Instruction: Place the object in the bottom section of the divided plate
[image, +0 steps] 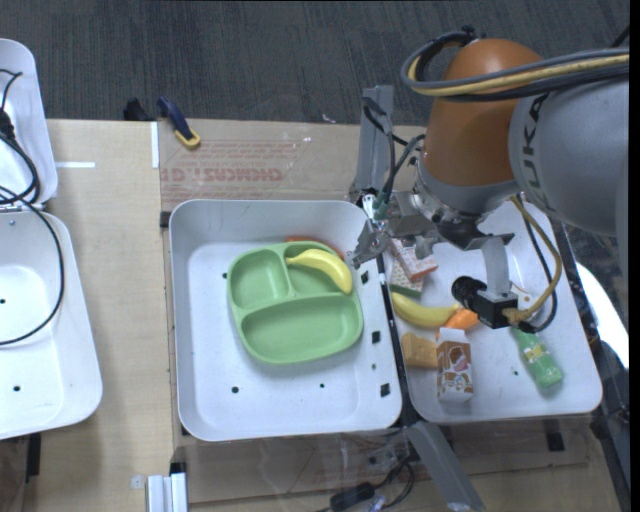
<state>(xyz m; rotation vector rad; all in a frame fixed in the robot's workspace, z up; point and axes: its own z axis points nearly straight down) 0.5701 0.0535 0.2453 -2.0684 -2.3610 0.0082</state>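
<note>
At the plate's (296, 318) one o'clock rim a banana (321, 266) lies across the top-right section, not the bottom one, so placement looks unfinished; whether the gripper (378, 236) is parted cannot be told.

A robotics lab: grey arm (560, 120) over white bins (190, 330) on a cardboard-topped bench (110, 200), loose cables.
</note>
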